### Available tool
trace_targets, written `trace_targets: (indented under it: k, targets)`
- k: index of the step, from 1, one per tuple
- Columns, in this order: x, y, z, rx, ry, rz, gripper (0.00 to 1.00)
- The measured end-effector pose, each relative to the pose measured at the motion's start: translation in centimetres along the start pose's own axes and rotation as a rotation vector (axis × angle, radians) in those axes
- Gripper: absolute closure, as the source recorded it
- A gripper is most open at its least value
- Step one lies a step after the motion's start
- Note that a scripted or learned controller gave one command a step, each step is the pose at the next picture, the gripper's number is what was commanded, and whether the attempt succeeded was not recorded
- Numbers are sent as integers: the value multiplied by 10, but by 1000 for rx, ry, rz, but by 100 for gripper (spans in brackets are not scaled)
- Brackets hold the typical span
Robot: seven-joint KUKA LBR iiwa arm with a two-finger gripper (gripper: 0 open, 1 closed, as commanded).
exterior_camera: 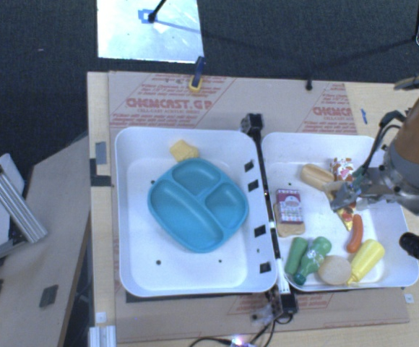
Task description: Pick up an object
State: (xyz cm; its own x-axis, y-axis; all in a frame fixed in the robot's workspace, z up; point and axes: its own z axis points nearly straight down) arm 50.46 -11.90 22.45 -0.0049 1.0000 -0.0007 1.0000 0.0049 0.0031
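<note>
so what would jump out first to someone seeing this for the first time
Probably the big blue divided plate lying tilted in the left bin, with a small yellow piece just above it. Next, the cluster of toy food in the right bin: a green bottle, an orange carrot and a yellow bottle near the front edge. The gripper sits low over that bin from the right.

2 bins sit side by side. The left bin (134, 215) holds a divided plate (197, 204), with a small block (184, 150) just beyond its far edge. The right bin (289, 147) holds toy food: hot dog bun (316, 176) far, bottle (309, 257) near.
</note>
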Motion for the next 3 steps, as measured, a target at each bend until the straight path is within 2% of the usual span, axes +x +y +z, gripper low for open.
trace_targets:
  k: [1,2,3]
  targets:
    - [54,22,2,-1,2,-5,100]
    - [112,26,9,2,2,-5,100]
    - [166,42,11,1,3,-5,100]
